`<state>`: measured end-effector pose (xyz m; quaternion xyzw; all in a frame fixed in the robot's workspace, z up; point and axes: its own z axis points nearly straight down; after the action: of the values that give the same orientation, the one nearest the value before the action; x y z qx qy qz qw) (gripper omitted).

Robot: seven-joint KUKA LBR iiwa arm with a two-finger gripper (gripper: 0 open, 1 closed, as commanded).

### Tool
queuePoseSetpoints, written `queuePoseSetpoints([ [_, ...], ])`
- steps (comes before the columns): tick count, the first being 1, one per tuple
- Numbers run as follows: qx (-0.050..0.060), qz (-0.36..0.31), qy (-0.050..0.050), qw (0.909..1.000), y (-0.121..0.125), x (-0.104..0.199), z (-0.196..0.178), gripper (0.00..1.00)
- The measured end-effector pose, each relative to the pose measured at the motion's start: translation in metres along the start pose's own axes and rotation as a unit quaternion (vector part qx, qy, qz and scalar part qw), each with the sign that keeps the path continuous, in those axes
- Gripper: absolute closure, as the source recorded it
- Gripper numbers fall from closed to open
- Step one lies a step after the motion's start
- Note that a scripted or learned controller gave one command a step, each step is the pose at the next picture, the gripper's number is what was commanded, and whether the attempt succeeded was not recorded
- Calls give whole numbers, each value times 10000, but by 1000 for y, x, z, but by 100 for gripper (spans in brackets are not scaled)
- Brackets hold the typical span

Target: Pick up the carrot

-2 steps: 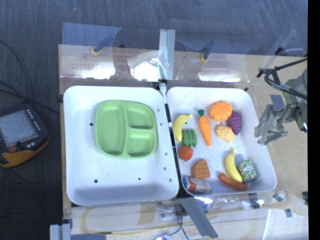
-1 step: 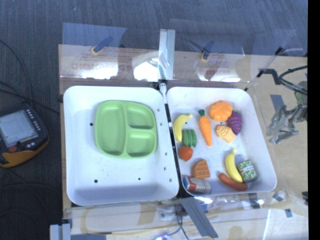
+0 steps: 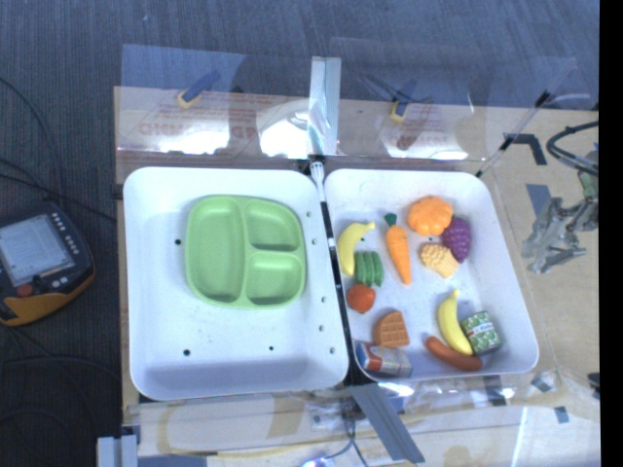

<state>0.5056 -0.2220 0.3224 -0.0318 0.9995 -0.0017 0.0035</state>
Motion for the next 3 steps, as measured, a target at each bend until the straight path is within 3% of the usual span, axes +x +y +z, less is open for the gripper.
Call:
queuePoseSetpoints([
  [1, 10, 6, -17, 10000, 0, -1, -10, 100],
  [2, -16, -974, 23, 9952, 10, 17, 7, 100],
  [3, -5, -969, 4, 9953, 10, 15, -3, 100],
])
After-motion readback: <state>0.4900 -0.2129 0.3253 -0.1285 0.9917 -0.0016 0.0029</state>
